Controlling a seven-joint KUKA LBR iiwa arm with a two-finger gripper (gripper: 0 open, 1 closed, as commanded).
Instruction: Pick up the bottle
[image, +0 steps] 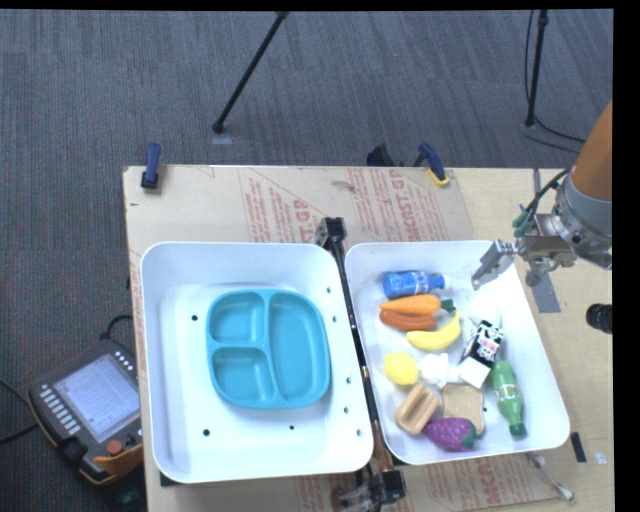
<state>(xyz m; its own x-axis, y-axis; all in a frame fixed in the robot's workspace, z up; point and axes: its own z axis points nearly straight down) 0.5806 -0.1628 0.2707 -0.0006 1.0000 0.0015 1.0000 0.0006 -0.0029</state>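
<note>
A green bottle (507, 396) lies along the right bin's (530, 305) right wall, near its front corner, cap toward the front. A blue bottle-shaped container (412, 283) lies on its side at the back of the same bin. My gripper (517, 279) hangs over the bin's back right corner, well behind the green bottle and to the right of the blue one. Its two grey fingers (489, 266) stand apart, open, with nothing between them.
The right bin also holds a carrot (410, 312), a banana (436, 337), a lemon (401, 369), a black-and-white carton (485, 343), bread (418, 408), a sandwich piece (463, 403) and purple grapes (450, 433). A teal divided plate (268, 348) lies in the left bin (170, 300).
</note>
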